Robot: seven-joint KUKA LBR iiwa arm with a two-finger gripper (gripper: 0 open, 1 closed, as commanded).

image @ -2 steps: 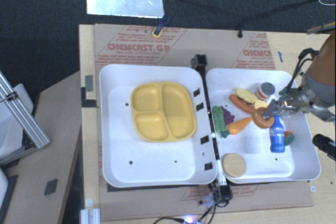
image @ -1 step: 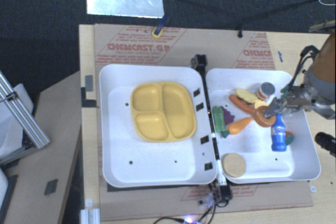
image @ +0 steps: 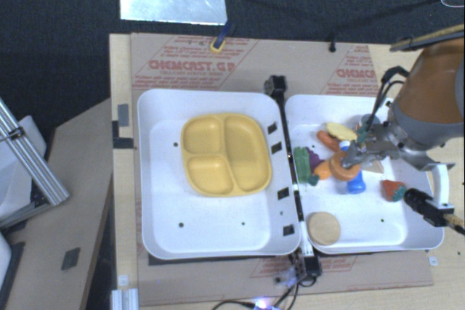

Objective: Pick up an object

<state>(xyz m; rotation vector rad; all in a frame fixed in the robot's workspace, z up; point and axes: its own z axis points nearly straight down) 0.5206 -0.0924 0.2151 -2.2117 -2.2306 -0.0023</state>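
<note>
tool (image: 354, 156) over orange toy (image: 343, 168)

Single fixed camera above the bench, slanting down, both white bins (image: 218, 102) in frame, moderately distant

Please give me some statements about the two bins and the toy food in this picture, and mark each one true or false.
1. The yellow divided plate lies in the left bin. True.
2. The round tan cookie lies on the yellow plate. False: it lies in the right bin, near its front left corner.
3. The pincer is over the right bin, among the toy food. True.
4. The strawberry is in the left bin. False: it is in the right bin.
</note>
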